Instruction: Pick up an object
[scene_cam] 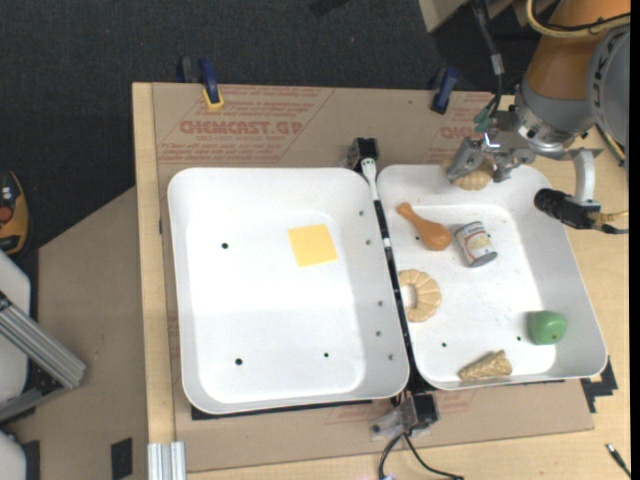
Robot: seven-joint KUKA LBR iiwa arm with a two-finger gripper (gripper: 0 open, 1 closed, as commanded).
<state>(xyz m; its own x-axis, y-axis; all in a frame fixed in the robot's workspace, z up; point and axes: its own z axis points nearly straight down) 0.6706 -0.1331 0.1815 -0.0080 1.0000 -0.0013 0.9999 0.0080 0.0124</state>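
My gripper (481, 171) hangs over the far edge of the right bin (570, 268), below the orange-banded wrist. A small tan lump of toy food (474, 179) sits between its two grey fingers, which are closed on it. In the same bin lie a brown drumstick (425, 226), a small grey can (475, 243) on its side, a tan ridged pastry (420, 295), a green ball (546, 326) and a tan wedge (486, 367). A flat yellow square (312, 245) lies in the left bin (200, 298).
The two bins meet at a black-hinged ridge (385, 258) down the middle. Blue clamps (209, 80) (444, 88) hold the cardboard base at the far edge. A black cable end (560, 206) hangs over the right bin's far right corner.
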